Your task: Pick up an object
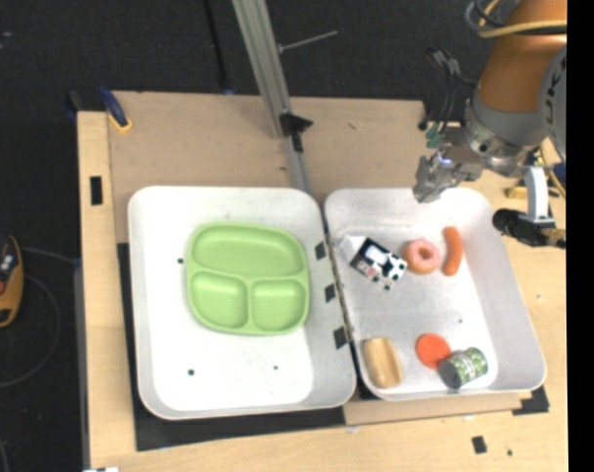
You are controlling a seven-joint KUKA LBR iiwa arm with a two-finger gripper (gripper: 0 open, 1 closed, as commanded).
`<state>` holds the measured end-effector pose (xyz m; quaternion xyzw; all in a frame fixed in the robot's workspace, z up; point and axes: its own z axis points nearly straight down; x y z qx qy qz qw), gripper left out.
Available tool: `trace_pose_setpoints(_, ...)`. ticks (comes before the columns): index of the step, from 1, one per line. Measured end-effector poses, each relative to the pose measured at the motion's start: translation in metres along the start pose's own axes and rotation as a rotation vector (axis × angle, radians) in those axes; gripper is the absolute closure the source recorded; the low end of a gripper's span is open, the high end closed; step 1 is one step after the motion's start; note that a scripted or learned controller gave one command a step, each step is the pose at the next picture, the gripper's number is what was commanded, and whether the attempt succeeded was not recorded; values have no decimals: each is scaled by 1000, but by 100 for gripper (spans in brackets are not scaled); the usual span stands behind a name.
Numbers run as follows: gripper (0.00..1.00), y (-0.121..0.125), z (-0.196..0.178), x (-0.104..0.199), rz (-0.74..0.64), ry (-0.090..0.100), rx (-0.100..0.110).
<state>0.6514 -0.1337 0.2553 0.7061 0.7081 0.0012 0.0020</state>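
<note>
My hand (pixel 437 179) hovers at the far edge of the right white bin (pixel 504 293), grip state unclear, nothing picked yet.

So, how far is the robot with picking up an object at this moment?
Nothing looks done yet. The tool hangs above the far edge of the right bin, with nothing seen in it. All items lie in that bin: the donut, the orange sausage, the black-and-white toy, the bread roll, the orange disc and the can. Choosing one, descending, grasping and lifting are all left.
</note>
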Motion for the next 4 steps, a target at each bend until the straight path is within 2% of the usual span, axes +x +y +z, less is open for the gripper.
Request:
trace_pose_setpoints(1, 100, -18, 11, 49, -3, 2, 5)
trace_pose_setpoints(2, 100, -37, 1, 102, -4, 3, 3)
trace_pose_setpoints(4, 100, -72, 18, 210, -4, 2, 5)
